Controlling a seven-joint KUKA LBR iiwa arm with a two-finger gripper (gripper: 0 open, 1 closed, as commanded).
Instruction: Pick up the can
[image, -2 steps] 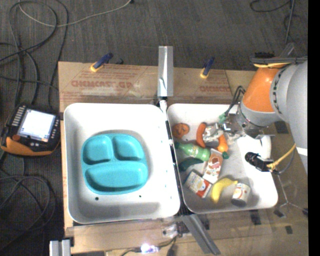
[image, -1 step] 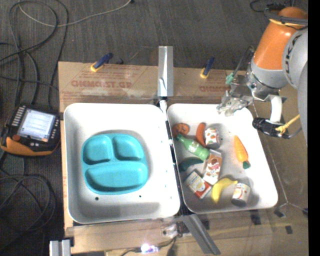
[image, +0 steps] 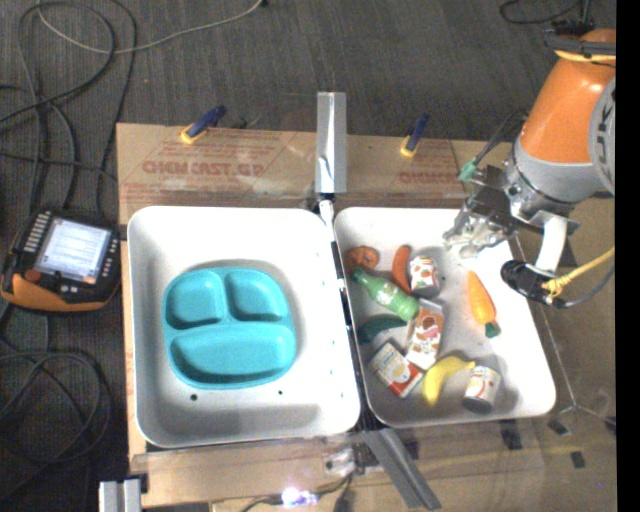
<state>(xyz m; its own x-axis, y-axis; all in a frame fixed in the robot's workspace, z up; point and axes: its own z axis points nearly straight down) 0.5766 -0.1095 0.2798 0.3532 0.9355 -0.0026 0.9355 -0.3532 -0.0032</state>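
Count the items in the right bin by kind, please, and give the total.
Can: 1
Banana: 1
Carrot: 1
Green bottle: 1
Small cartons: 3
Sausage-like pieces: 2
Dark green vegetable: 1
Total: 10

Turquoise divided plate (image: 232, 327), white bins (image: 150, 400), green bottle (image: 388, 295), orange carrot (image: 483, 302), yellow banana (image: 442, 378)

A robotics lab, by the look of it. Industrial arm (image: 570, 110) mounted beside a cardboard-topped bench (image: 240, 165), teach pendant (image: 62, 257) lying off the bench's left edge, loose cables (image: 60, 60) over grey carpet, clamps (image: 203, 123) pinning the bench's far edge.
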